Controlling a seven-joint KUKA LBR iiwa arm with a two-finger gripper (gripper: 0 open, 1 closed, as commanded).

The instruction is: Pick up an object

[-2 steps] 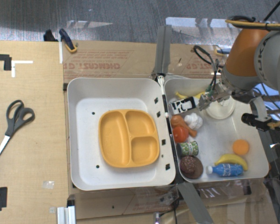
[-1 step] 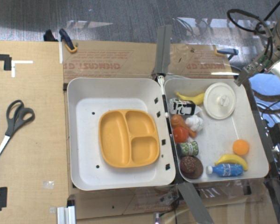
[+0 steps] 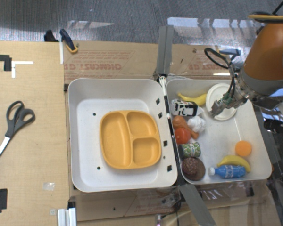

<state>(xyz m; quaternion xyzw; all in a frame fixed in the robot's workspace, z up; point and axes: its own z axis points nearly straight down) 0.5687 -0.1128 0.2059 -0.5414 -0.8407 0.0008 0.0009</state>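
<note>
Divided plate (image 3: 130, 139) in left bin (image 3: 80, 126); bottle (image 3: 228, 172) in right bin (image 3: 262, 140).

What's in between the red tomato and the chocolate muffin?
A small green can lies between the red tomato and the chocolate muffin, along the right bin's left wall, seen in the camera view.

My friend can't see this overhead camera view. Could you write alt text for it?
A grey and orange robot arm's gripper hovers over a white dish in the right bin, among toy foods and a blue bottle. The left bin holds a yellow divided tray.
</note>
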